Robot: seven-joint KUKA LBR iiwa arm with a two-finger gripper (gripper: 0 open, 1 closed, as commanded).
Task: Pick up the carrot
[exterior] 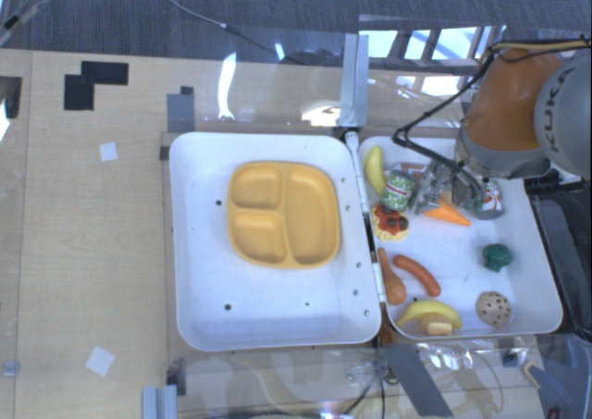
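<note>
The orange carrot [448, 215] lies in the upper middle of the right bin [541, 320], its tip pointing right. My gripper [450, 191] hangs directly over it, at or just above the carrot's upper side. The grey arm with its orange band [507, 107] comes in from the upper right. The gripper's body hides where it meets the carrot.
Around the carrot are a green can [400, 188], a banana [373, 170] and a red fruit piece [391, 222]. Further forward lie a sausage [415, 273], a second banana [431, 315], broccoli [497, 257] and a speckled ball [493, 308]. A yellow divided plate [282, 214] sits in the left bin [199, 315].
</note>
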